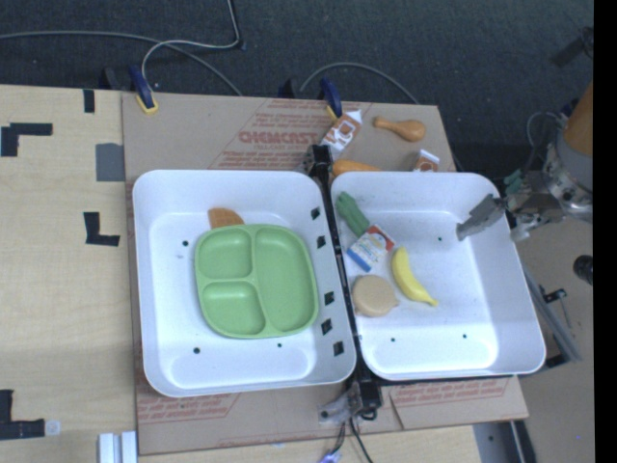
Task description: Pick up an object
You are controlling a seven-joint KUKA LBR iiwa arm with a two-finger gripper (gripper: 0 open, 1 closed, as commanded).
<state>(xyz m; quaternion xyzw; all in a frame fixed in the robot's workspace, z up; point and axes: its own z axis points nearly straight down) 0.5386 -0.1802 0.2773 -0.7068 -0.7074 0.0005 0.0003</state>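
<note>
Two bins here and my gripper [479, 222], can't tell its state, should drop straight over the banana [412, 278].

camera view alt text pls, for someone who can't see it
Seen from above, the robot's hand hovers at the right bin's right edge. That bin holds a banana, a round tan bun, a small packet and a green item; the left bin holds a green divided plate.

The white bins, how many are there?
2. The left bin holds a green divided plate; the right bin holds a banana and other small things.
</note>
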